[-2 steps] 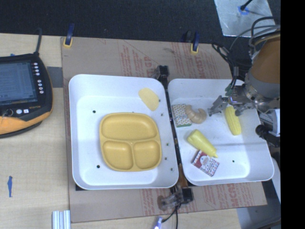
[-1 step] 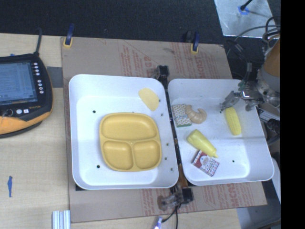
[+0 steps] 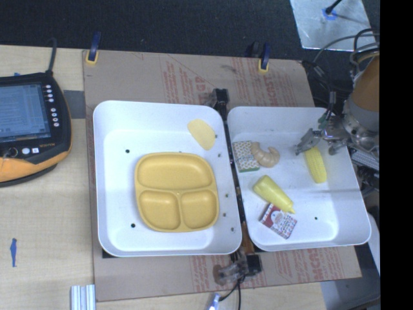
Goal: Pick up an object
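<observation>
My gripper [image 3: 321,146] hangs over the right bin's [image 3: 335,231] far right part, with its fingers spread open. Just below it lies a yellow corn cob [image 3: 316,165], its upper end near the gap between the fingers; nothing is held. Further left in this bin are a beige curved piece [image 3: 266,155], a small patterned box [image 3: 244,155], a yellow wedge [image 3: 273,193] and a red-and-white packet [image 3: 279,221].
The left bin [image 3: 113,173] holds a yellow divided plate [image 3: 176,191] and a pale yellow flat piece [image 3: 202,134] near its far right corner. A tablet [image 3: 26,118] lies on the bench at the far left. Cables crowd the arm's side at the right.
</observation>
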